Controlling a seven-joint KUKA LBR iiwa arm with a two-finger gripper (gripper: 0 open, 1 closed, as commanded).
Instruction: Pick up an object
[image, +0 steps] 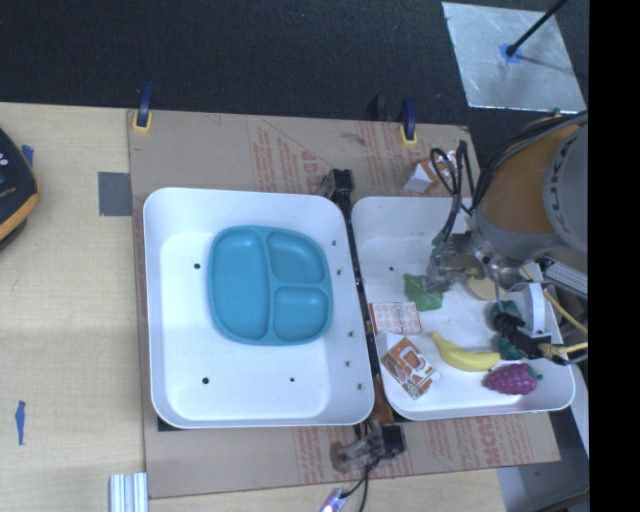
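My tool (442, 272) hangs low in the right bin (400, 214), right at the green toy (423, 291). I cannot tell how my tool is set from up here. The green toy lies near the middle of that bin. Below it lie 2 snack packs (399, 318) (411, 367), a banana (465, 355) and purple grapes (511, 379). The left bin (180, 400) has a blue plate (269, 284) with 3 parts. To do this well, I think I should go straight down over the green toy, close softly on its middle, then lift slow. I should not bump the bin wall.
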